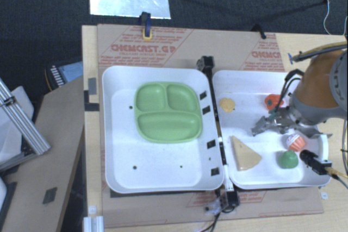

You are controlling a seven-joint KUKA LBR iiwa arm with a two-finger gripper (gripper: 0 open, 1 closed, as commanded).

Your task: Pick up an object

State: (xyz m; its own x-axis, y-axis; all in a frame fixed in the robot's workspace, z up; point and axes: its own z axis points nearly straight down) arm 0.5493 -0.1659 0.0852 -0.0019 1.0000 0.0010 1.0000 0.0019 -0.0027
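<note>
A smooth green divided plate sits in the left bin. The right bin holds a tan wedge, a green ball and the gripper; its grip I cannot tell.

Two white bins sit on a tan board printed with red lettering. The left bin holds a pale green divided plate. In the right bin lie a yellow-tan wedge, a small yellow round piece, a green ball, a red-orange piece and an orange-and-white piece. The arm is grey with an orange band.
</note>
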